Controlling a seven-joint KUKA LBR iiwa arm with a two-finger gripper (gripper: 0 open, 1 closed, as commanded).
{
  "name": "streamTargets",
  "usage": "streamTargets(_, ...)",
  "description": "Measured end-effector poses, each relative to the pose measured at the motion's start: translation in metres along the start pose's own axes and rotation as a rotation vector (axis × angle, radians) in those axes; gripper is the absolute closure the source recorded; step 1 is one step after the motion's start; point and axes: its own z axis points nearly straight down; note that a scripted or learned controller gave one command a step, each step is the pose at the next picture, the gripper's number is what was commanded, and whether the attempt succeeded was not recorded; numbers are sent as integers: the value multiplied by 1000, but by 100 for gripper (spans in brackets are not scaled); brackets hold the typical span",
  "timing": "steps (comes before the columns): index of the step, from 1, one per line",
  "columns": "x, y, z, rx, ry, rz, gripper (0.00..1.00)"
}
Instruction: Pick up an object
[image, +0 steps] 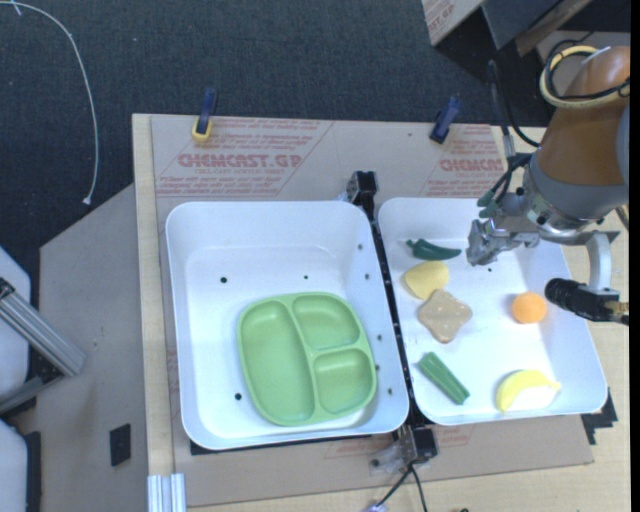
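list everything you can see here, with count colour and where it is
bins: 2, white, side by side on the bench
divided plate: 1, light green, left bin
dark green piece: 1, right bin, far end
yellow piece: 1, right bin, next to the tan piece
tan piece: 1, right bin, centre
green stick: 1, right bin, near end
orange ball: 1, right bin, right side
yellow and white piece: 1, right bin, near right corner
clamps: 2, blue, far edge of board
gripper: 1, grey, above right bin's far end
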Motion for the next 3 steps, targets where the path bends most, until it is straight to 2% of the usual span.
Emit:
streamTargets(1, 55, 0, 6, 1, 2, -1, 100)
streamTargets(2, 100, 17, 1, -5, 0, -1, 100)
streamTargets(3, 151, 21, 11, -3, -1, 0, 100)
